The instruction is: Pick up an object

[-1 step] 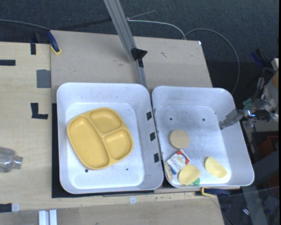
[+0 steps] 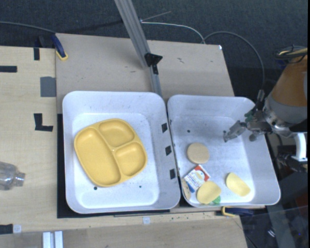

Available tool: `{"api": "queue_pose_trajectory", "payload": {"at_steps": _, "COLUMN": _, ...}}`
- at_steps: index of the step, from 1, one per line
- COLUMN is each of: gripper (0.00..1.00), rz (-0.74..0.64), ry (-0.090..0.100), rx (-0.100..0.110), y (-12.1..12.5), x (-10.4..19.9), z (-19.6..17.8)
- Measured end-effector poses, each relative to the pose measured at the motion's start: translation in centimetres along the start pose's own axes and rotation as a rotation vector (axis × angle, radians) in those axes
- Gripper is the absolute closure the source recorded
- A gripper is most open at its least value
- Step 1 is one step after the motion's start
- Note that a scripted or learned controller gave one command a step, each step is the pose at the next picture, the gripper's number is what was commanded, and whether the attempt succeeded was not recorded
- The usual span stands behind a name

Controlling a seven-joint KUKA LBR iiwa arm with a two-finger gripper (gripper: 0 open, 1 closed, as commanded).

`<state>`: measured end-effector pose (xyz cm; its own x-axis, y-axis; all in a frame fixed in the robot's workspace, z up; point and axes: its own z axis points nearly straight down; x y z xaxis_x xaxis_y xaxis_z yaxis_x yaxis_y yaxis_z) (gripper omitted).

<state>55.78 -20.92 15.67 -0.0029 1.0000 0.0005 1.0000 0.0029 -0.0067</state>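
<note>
Camera view: gripper [image 2: 236, 132] over right bin [image 2: 258, 190], near right edge; finger state indeterminable. Disc [image 2: 198, 152] mid-bin; packet [image 2: 195, 178] and two yellow pieces [image 2: 208, 192] [image 2: 237, 184] along front edge. Tray [image 2: 109, 151] in left bin [image 2: 72, 190].

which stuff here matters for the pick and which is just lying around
For the pick: gripper, round tan disc, yellow piece, second yellow piece, small packet, right bin.

Lying about: yellow divided plate, left bin, clear bottle.

Grey arm [image 2: 287, 99] from the right, wrist low, fingers [image 2: 231, 134] pointing left.
</note>
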Motion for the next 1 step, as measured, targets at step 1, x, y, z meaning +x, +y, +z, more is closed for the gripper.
{"api": "queue_pose_trajectory", "payload": {"at_steps": 1, "gripper": 0.00, "rz": -0.004, "ry": 0.003, "rx": -0.003, "y": -0.10, "x": 9.60, "z": 5.33}}
